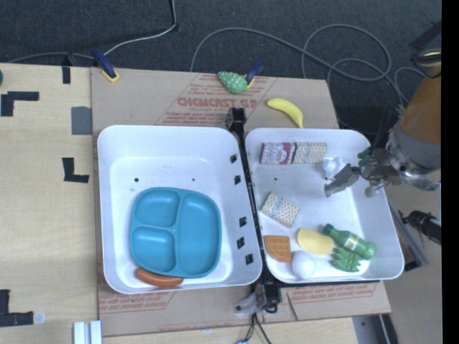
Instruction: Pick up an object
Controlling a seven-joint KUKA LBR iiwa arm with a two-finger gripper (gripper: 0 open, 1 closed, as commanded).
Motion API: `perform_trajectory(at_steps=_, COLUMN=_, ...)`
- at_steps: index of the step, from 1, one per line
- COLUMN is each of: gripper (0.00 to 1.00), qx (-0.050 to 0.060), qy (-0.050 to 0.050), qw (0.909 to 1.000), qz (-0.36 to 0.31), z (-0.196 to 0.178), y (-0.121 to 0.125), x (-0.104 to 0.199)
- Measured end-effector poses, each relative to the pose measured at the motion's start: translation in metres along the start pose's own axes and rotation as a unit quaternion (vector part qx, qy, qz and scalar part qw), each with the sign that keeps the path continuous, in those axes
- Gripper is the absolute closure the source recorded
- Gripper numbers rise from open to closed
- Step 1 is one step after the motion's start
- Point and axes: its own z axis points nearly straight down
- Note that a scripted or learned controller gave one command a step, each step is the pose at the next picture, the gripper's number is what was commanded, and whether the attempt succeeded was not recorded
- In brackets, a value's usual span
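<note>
Claw [356, 181]: spread open, gripping nothing, hovering over right bin [373, 224].
Pickup: not yet done; grasp and lift left.

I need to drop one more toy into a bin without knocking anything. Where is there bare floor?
Left bin: its far half, beyond the blue divided plate, is bare. Right bin: a bare patch lies between the patterned packet and the gripper. Its near end is crowded: waffle, lemon, egg, green bottle.

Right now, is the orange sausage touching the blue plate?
Touching. In the camera view the orange sausage lies against the blue plate, its upper edge meeting the front rim with no gap.
</note>
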Motion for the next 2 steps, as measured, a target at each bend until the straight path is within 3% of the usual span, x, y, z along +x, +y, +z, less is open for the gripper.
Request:
perform_trajectory(at_steps=1, gripper=0.0, qx=-0.001, qy=-0.001, qw=1.0, qz=0.001, z=0.153, y=-0.012, x=-0.039)
perform_trajectory(at_steps=2, gripper=0.0, qx=-0.005, qy=-0.002, qw=1.0, qz=0.001, z=0.156, y=-0.031, x=-0.001)
